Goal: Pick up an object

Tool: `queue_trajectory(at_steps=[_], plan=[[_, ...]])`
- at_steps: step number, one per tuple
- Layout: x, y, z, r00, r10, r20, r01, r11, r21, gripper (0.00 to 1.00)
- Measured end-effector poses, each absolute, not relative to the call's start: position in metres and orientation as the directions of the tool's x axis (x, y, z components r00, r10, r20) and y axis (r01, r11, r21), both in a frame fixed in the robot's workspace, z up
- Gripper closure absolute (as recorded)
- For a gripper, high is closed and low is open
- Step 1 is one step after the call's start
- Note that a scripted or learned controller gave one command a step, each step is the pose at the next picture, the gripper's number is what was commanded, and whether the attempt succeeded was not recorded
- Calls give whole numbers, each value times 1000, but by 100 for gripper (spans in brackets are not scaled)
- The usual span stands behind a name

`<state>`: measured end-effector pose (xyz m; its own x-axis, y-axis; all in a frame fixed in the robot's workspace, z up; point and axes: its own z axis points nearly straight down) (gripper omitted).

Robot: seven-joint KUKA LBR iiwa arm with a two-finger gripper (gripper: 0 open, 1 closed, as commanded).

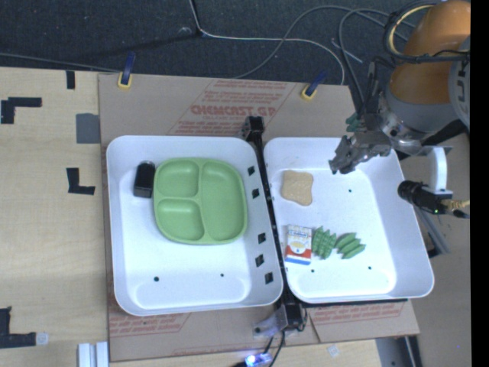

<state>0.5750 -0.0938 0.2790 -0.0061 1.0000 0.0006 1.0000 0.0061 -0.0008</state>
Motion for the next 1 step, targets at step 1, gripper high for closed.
queue_trajectory(at_steps=[1], plan=[[583, -52, 264, -5, 1000, 1, 1000, 5, -3, 100]])
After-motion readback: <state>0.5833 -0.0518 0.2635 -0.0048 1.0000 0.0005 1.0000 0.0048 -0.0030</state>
